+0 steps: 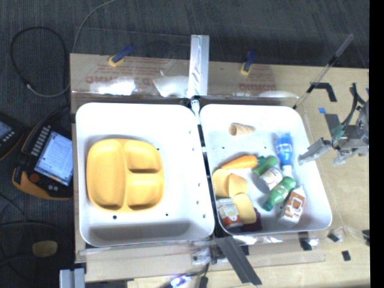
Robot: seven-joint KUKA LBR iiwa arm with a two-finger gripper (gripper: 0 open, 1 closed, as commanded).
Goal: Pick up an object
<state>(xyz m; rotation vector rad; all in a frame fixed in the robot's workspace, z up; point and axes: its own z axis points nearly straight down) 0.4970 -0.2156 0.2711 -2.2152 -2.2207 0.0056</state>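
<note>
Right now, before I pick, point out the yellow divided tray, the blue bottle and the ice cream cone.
Yellow divided plastic tray (125,174): camera view, on the ridge between compartments.
Blue plastic bottle (284,149): camera view, on its body.
Tan ice cream cone (242,128): camera view, mid-length.

**No legible text in frame**

Nothing is reading clearly anywhere. Red print is showing along the cardboard strip (180,77) at upper center of frame, behind the bins, but it's too blurred to make out. Small carton (293,206) at lower right of the right bin (312,161) is carrying an orange/white label, illegible. Can (228,211) at the bin's lower center is showing a red label, also unreadable. Handheld screen (55,156) at left edge is glowing, contents too small to tell.
</note>
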